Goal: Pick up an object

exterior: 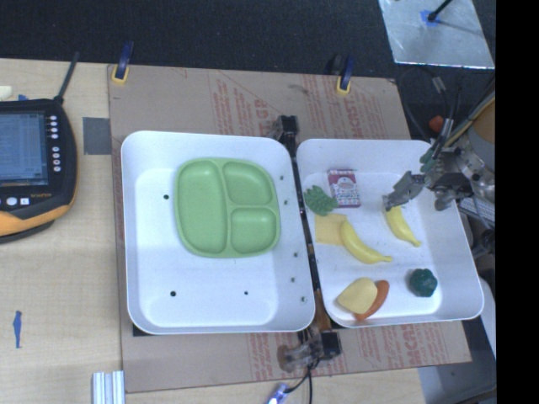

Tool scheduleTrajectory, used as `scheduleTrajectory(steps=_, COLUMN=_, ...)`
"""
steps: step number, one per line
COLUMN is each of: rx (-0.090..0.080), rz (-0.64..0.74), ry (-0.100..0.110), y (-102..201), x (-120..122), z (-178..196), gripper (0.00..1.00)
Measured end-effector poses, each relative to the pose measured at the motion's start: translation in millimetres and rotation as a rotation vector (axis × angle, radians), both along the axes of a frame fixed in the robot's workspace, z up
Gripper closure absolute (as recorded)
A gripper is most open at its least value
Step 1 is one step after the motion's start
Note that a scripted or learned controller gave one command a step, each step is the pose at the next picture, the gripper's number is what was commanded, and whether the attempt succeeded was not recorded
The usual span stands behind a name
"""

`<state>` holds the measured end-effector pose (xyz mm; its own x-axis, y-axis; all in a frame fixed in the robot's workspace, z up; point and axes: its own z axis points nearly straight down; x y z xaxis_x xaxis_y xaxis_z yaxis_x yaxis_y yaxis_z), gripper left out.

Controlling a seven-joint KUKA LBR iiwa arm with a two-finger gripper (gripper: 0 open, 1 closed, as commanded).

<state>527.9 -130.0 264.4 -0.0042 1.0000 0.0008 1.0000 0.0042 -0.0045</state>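
Note:
My gripper (421, 195) hangs over the right bin's (455, 310) far right part, with its two dark fingers spread apart and nothing between them. Just below it lies a small yellow banana (402, 225). The same bin holds a larger banana (364, 247), a yellow wedge (329, 229), a green leafy piece (318, 199), a small maroon box (344, 187), a dark green lump (423, 282), a yellow fruit (357, 295) and a red-orange sausage (380, 295).
In the left bin (152, 293) lies a green divided plate (227, 206). A teach pendant (25, 162) rests on the bench at far left. Clamps (287, 127) join the bins at the back and front.

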Motion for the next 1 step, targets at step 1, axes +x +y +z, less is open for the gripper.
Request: scheduleTrajectory(steps=1, rx=-0.002, rz=0.000, ry=0.001, y=-65.0, x=41.5, z=-88.4, gripper=0.00)
